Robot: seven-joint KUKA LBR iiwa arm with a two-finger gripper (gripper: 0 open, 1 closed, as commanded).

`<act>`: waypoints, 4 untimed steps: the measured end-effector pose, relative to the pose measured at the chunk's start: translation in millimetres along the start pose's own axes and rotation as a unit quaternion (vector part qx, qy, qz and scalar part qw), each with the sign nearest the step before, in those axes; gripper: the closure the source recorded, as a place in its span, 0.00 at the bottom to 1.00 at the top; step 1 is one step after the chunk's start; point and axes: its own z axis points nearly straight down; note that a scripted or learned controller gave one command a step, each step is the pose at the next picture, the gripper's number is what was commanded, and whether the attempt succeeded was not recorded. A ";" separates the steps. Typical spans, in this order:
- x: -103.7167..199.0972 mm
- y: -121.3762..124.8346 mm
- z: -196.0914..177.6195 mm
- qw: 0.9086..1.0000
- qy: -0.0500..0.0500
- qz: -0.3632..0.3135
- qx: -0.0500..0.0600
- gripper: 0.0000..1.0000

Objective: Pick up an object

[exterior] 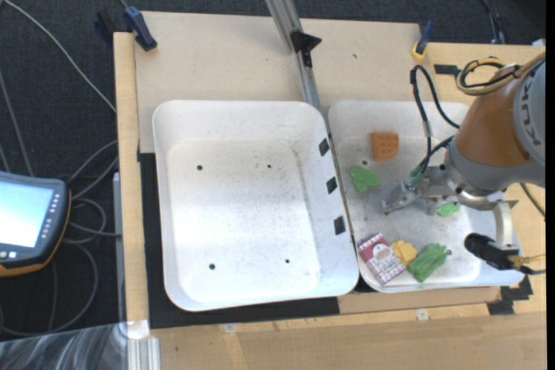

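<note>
Matt white plastic bins (173,186) sit on a pale wooden bench (217,56); the claw (401,202) looks metallic.

In the right bin (347,121) an orange block (384,144) lay near the far edge, a green piece (364,179) mid-left, and a red-and-white packet (376,259), yellow piece (403,253) and green toy (427,262) along the near edge.
</note>
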 end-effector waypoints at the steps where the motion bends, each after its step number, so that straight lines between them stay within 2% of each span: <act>1: -0.1 1.7 -13.5 1.000 0.000 0.000 -0.004 1.00; 2: 2.3 -1.1 -57.4 1.000 -0.002 -0.001 -0.005 1.00; 4: 4.4 7.4 -173.9 1.000 -0.002 -0.001 -0.007 1.00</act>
